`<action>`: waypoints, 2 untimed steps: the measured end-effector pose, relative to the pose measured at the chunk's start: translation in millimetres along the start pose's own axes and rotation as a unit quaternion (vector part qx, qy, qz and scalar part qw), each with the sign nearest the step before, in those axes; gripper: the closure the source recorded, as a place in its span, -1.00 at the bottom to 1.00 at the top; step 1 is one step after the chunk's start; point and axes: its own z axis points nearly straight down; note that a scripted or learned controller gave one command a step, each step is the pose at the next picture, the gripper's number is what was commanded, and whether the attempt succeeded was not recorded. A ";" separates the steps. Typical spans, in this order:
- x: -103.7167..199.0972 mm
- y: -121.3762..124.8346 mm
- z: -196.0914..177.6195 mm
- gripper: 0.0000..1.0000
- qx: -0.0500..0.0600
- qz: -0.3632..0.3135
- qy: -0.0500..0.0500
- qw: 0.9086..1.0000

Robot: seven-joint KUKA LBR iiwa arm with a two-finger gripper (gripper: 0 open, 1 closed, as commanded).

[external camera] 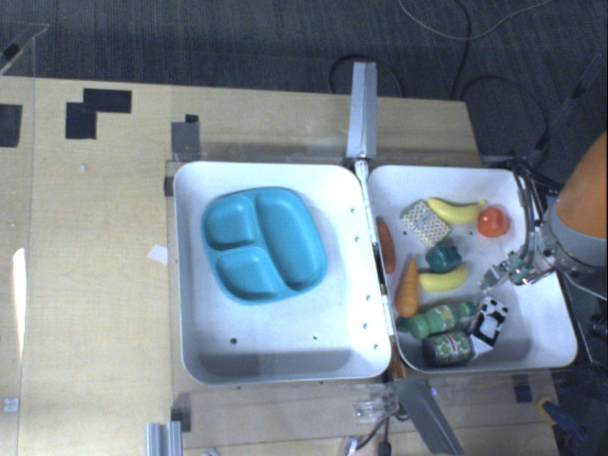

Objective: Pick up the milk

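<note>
Claw [511, 272]: 1 two-finger unit on the grey arm [581, 218], entering from 3 o'clock and hanging over the right bin [551, 350]; whether its tips stand apart or together cannot be told at this size, and nothing is seen between them. Milk [488, 322]: 1 small black-and-white patterned carton, lying tilted on the right bin's floor at about 5 o'clock from the claw, near it but apart. Right bin contents, 9 items in all: 1 yellow banana [456, 210] at 12 o'clock; 1 orange-red round fruit [491, 221] just at the banana's 3 o'clock end; 1 pale checkered packet [425, 222] at the banana's 8 o'clock, touching or nearly so; 1 dark teal piece [443, 256] below the packet; 1 second yellow piece [443, 278] directly at its 6 o'clock; 1 red sausage-shaped item [385, 243] along the bin's 9 o'clock wall; 1 orange carrot [408, 288] at that item's 5 o'clock; 1 green bottle [436, 317] lying on its side below the carrot; 1 dark can [448, 348] at the bottle's 6 o'clock, its right end just beside the milk. Left bin [199, 350]: holds 1 blue 3-compartment tray [266, 242], set toward 12 o'clock within the bin. Bench [95, 283]: pale wood surface bearing both bins side by side.
</note>
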 end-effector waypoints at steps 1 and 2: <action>-60.5 -15.0 -21.8 1.00 0.000 0.002 0.000 1.000; -60.4 -15.0 -21.8 -1.00 0.000 0.002 0.000 1.000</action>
